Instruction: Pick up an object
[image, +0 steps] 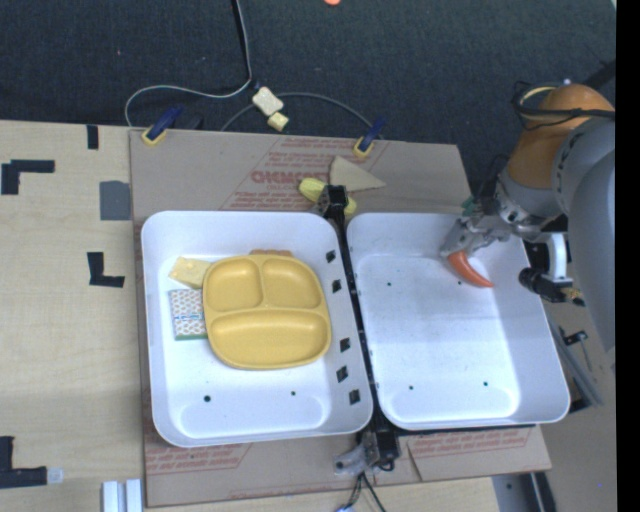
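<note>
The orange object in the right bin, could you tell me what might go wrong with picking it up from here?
The orange object lies near the right bin's far rim, so the gripper may bump that wall. It looks thin and flat on the floor, so it could slip out when lifted.

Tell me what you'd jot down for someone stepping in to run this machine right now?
Gripper: low over the right bin's upper right corner, right above an orange object; whether its fingers are open or shut cannot be told, so no grasp is confirmed.
Left bin: yellow divided plate, with a small patterned item and a pale yellow piece beside it.
Done: nothing visibly lifted.
Left: secure and raise one object.
</note>
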